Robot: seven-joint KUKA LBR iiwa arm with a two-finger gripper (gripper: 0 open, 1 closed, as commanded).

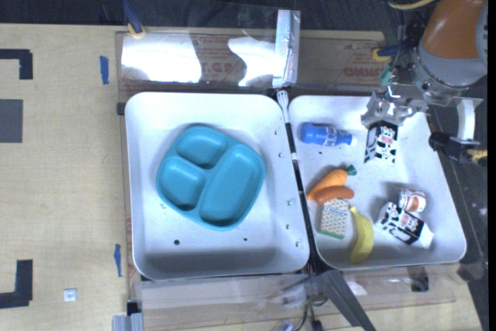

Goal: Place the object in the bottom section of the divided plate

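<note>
- While the gripper (pixel 385 114) hangs over the right bin (pixel 446 190), its finger spread cannot be told; a black-and-white cow-patterned carton (pixel 381 143) sits directly beneath it.
- Blue divided plate (pixel 210 175) lies in the left bin (pixel 147 128), sections bare.
- Right bin also contains: blue bottle (pixel 324 135), carrot (pixel 331 184), banana (pixel 361 233), waffle-patterned piece (pixel 334 218), second cow-patterned carton (pixel 405 219).
</note>
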